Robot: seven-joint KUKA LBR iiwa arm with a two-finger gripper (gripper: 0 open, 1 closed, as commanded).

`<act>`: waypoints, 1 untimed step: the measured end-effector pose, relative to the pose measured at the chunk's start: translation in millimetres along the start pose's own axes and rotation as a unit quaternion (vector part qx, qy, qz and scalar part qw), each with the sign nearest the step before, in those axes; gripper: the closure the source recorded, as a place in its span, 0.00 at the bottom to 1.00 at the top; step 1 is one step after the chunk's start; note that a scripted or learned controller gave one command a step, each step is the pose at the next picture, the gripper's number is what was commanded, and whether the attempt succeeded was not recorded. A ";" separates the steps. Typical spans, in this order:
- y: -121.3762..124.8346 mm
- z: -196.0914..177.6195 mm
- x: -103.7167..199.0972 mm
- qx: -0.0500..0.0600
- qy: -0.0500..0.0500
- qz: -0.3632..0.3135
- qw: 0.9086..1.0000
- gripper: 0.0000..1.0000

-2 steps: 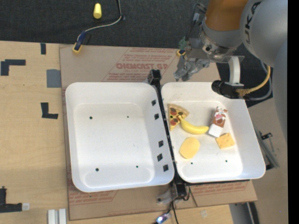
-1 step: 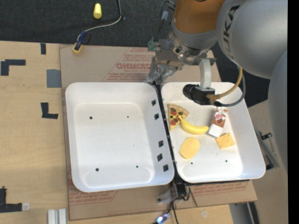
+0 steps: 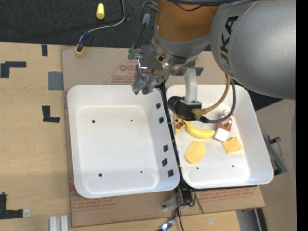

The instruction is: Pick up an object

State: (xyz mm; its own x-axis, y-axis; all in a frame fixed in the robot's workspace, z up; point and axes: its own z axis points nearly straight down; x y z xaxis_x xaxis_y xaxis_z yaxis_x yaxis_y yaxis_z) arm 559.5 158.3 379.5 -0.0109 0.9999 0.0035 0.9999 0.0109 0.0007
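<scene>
The hand is seen at the far rim between the two bins, hanging below the grey and orange arm, which fills the upper right of the view. Its dark fingertips are seen close together above the top edge of the left bin; nothing is seen between them, though whether they are fully closed cannot be told from this angle.

The objects to be picked are all found in the right bin, on the nearer side of the hand and off toward the side from which the arm reaches in. A yellow banana is seen lying just below and beside the hand, past a black fitting with a cable. A round yellow slice is placed nearer the camera than the banana, just apart from it. A yellow cheese wedge is seen farther out from the hand, beside a small white and brown block. A small red and yellow piece lies against the dividing wall, almost straight below the hand.

Both bins are carried on a cardboard sheet laid on the counter. A yellow cap is seen on the dark surface well beyond the hand.
</scene>
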 end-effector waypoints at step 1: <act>-16.2 60.7 63.0 0.004 -0.002 0.001 1.000 1.00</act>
State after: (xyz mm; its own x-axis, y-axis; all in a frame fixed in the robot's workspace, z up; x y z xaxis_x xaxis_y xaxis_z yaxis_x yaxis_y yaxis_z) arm 542.6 221.3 319.0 -0.0080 1.0000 -0.0009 0.9999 0.0080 -0.0072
